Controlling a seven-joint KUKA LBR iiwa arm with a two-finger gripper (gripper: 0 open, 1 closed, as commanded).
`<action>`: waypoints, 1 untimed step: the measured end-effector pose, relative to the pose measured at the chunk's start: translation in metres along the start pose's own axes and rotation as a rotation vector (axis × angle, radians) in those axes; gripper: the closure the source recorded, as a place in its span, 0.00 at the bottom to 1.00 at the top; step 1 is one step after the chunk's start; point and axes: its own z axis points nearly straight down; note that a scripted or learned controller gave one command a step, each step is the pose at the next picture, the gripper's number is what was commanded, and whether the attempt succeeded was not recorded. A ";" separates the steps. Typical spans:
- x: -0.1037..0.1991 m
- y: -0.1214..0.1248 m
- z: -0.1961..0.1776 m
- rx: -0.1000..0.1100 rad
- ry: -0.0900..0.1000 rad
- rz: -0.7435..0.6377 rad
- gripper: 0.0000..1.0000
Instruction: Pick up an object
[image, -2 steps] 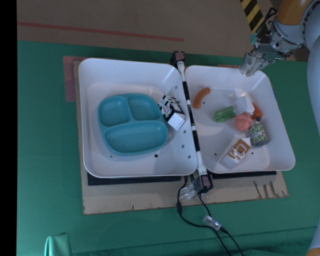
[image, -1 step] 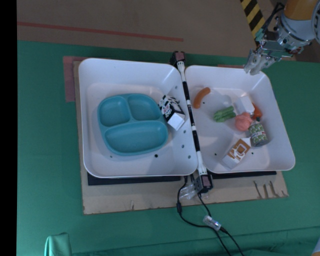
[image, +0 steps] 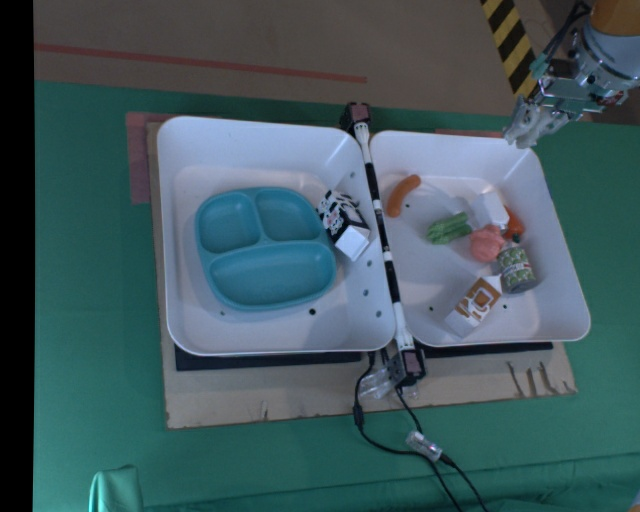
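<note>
My gripper (image: 528, 127) hangs at the upper right, above the far right corner of the right bin (image: 560, 290), with nothing between its fingers. In that bin lie an orange sausage (image: 403, 194), a green vegetable (image: 449, 227), a pink piece (image: 487, 243), a white block (image: 489, 209), a small green-labelled can (image: 516, 268) and a white and orange carton (image: 473, 305). The left bin (image: 190, 320) holds a teal divided plate (image: 264, 247) and a black and white carton (image: 344, 224) by the divider.
A black and white rod (image: 383, 245) runs along the seam between the bins. Cables (image: 420, 445) trail off the bench front. Yellow and black hazard tape (image: 509, 40) marks the floor at the top right. Green cloth surrounds the cardboard base.
</note>
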 end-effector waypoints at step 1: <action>0.000 -0.019 -0.005 0.003 0.002 0.000 1.00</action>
